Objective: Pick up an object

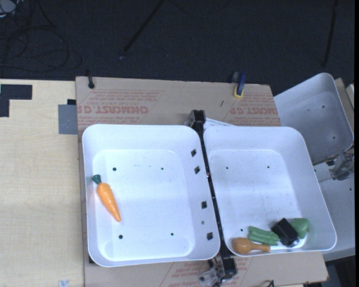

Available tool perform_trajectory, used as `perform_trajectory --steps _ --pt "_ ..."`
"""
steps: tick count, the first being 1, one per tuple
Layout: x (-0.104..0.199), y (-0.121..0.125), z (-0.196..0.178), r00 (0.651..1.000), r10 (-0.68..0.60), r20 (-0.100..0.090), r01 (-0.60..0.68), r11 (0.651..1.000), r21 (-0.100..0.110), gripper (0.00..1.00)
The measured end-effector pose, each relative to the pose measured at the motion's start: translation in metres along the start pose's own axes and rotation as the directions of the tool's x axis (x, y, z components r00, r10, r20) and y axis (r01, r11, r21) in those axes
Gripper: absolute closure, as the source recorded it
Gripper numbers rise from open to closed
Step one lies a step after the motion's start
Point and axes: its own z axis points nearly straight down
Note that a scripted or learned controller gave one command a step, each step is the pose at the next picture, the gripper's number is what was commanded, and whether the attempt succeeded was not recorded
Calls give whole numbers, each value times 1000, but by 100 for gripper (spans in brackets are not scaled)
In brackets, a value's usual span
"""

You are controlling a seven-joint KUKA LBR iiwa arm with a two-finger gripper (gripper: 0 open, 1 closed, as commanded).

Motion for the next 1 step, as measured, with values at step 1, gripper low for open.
perform_trajectory --steps 1 --pt "-1 0 -62 1000 -1 4 1 1000 -11 100"
